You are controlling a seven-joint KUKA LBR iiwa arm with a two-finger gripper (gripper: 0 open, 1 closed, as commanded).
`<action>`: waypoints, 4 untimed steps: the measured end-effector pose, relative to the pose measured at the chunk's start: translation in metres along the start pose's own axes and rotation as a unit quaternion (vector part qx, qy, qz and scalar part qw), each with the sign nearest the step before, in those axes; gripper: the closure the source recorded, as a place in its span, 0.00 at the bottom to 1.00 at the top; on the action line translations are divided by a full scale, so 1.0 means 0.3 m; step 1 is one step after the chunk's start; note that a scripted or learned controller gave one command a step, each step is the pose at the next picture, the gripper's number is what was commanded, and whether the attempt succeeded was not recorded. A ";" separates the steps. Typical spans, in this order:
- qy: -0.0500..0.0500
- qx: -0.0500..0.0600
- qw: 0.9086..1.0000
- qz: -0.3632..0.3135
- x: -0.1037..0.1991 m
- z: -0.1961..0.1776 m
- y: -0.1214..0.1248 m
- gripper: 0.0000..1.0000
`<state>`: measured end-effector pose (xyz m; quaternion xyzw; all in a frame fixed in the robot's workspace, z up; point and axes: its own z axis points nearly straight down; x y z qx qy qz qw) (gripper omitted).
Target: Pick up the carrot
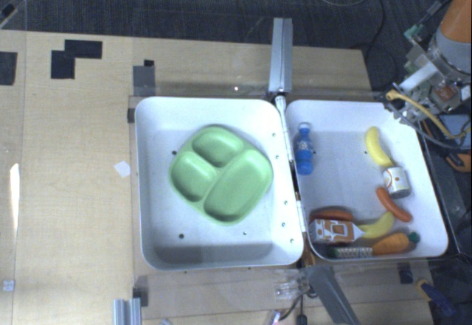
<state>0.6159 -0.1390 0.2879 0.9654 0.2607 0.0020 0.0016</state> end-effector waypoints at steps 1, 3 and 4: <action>-0.001 0.002 0.997 0.071 -0.208 0.131 -0.028 1.00; -0.001 0.002 1.000 0.005 0.188 0.391 -0.020 1.00; 0.000 0.001 0.997 -0.080 0.118 0.274 0.022 1.00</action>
